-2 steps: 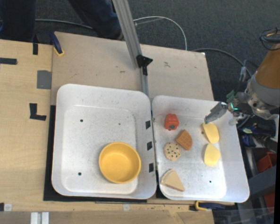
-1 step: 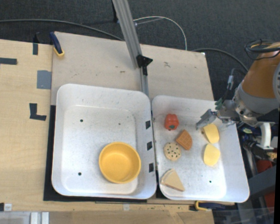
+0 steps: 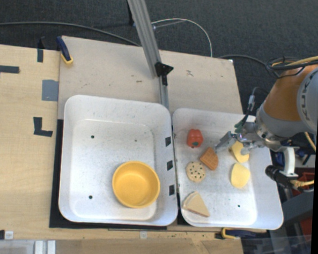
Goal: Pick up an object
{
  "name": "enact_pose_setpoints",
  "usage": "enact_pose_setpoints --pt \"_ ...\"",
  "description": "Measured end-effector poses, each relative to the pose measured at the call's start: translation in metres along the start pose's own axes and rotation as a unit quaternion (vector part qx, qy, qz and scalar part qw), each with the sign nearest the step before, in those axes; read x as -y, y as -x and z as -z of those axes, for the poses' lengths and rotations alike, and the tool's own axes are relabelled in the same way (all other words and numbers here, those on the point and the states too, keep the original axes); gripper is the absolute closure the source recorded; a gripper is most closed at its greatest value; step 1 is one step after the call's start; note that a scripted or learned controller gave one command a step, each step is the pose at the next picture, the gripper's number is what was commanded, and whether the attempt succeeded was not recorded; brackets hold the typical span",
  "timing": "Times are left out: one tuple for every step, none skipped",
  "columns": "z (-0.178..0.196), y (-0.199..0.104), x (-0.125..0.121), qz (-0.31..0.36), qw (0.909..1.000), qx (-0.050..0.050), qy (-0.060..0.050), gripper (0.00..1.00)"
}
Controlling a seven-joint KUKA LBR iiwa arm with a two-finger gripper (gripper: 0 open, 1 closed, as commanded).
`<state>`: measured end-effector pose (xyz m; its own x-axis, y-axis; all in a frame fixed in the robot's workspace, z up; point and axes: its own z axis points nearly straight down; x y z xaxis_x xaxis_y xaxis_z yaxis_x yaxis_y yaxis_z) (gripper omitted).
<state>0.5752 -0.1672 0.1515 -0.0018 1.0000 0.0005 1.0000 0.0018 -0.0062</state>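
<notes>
Hovering over the right white bin (image 3: pixel 266 211), the hand (image 3: pixel 234 138) spreads wide beside a pale yellow chunk (image 3: pixel 238 151); center over it, descend straight, then close.

You have two bins side by side on the bench (image 3: pixel 114 67). In the left bin (image 3: pixel 76 113) one bowl (image 3: pixel 136 184) sits toward five o'clock. In the right bin (image 3: pixel 266 211) the pepper-shaped piece (image 3: pixel 195 138) lies at ten o'clock, the bread-like slab (image 3: pixel 209 158) just at its four o'clock, and the dotted cookie (image 3: pixel 195 172) at the slab's seven o'clock. The wedge (image 3: pixel 196 205) rests near the bin's six o'clock edge. Two rounded lumps sit at three o'clock: the upper lump (image 3: pixel 238 151) under the gripper (image 3: pixel 234 140), the lower lump (image 3: pixel 240 176) directly at its six o'clock.
</notes>
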Motion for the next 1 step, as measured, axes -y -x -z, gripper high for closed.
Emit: enact_pose_setpoints --pt "-0.0527 0.0049 0.0033 -0.001 1.0000 0.000 0.005 0.00"
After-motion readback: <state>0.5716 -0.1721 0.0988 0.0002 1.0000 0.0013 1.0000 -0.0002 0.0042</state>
